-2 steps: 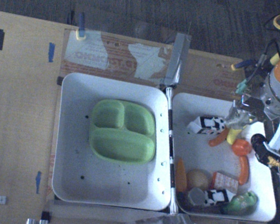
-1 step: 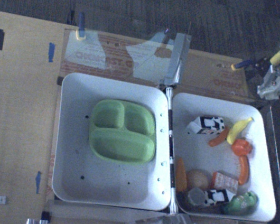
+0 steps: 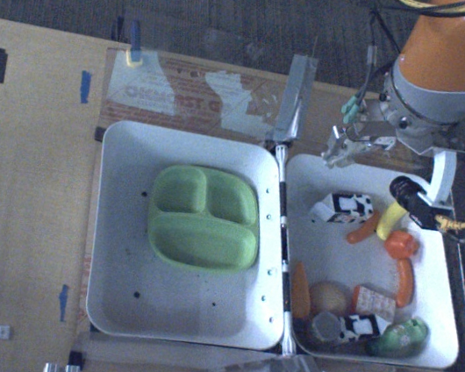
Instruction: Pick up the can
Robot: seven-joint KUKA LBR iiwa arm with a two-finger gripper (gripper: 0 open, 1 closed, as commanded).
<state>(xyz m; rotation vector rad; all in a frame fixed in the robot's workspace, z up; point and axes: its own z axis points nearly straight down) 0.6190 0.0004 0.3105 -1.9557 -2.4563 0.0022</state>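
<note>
The gripper (image 3: 344, 147) hangs over the far rim of the right bin (image 3: 305, 180), holding nothing; how far it is parted I cannot tell. The can (image 3: 325, 326) sits at the near edge of that bin, beside a small carton (image 3: 360, 326), well apart from the gripper toward six o'clock. It seems to stand on end, its round top facing up.

Tray (image 3: 205, 218) in left bin (image 3: 109, 230); can (image 3: 325, 326) in right bin (image 3: 444, 347) (near front edge).
</note>
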